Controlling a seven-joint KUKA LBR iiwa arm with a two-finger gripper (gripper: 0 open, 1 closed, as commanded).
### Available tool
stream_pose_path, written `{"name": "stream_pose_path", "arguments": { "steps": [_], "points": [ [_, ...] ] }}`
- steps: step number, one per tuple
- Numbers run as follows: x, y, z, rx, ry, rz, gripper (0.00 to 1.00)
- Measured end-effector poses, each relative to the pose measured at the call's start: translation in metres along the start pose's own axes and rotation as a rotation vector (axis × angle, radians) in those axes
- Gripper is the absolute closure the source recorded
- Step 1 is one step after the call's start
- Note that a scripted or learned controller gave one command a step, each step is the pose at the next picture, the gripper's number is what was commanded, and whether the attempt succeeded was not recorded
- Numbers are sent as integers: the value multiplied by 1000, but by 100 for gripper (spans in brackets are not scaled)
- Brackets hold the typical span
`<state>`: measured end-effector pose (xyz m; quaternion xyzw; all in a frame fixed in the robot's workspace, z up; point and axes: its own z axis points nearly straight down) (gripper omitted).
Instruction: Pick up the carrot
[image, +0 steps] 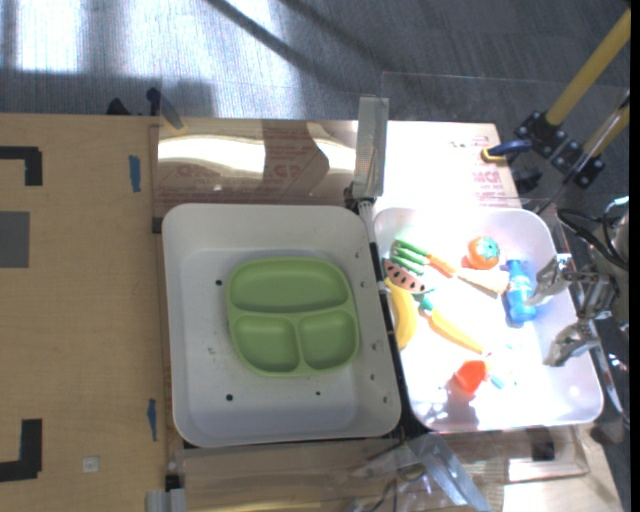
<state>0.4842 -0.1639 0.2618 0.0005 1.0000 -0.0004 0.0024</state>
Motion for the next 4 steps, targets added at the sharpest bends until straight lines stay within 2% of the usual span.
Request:
{"name": "stream_pose_path", "arguments": {
  "steps": [1, 2, 3, 4],
  "points": [
    [-75, 62, 126, -5, 14, 167, 0],
    [-82, 57, 164, 0, -4, 329, 0],
    [-81, 72, 172, -1, -2, 721, 0],
    [-151, 54, 174, 0, -1, 796, 0]
  ]
}}
